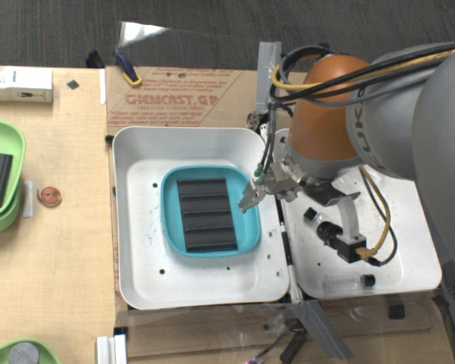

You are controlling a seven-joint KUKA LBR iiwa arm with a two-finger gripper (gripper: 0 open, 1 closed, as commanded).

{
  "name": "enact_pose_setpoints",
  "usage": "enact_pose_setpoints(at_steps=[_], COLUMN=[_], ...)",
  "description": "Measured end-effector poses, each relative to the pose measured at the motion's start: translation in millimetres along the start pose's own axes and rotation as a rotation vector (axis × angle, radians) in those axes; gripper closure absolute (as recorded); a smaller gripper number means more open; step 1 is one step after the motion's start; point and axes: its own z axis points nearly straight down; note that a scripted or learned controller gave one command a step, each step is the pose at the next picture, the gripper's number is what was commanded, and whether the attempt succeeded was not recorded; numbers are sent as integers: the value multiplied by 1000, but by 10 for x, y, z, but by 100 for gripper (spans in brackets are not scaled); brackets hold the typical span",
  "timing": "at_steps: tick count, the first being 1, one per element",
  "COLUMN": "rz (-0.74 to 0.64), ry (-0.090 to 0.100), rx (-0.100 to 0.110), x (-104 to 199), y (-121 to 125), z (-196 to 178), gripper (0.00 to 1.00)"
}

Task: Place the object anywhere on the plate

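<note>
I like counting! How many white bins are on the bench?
2. One shallow white bin holds the blue plate; the other white bin lies right, partly hidden under the grey arm.

right bin partly hidden by arm

1. A robotics lab or test cell: a grey industrial arm with exposed cables reaches over the surface.
2. Two shallow white bins sit on cardboard, beside plywood.
</note>
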Motion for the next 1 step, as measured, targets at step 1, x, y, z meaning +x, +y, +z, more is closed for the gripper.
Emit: enact_pose_setpoints(at_steps=[1], rz=[103], ry=[-1], rx=[-2], x=[-532], y=[-39], z=[-276], gripper=[0])
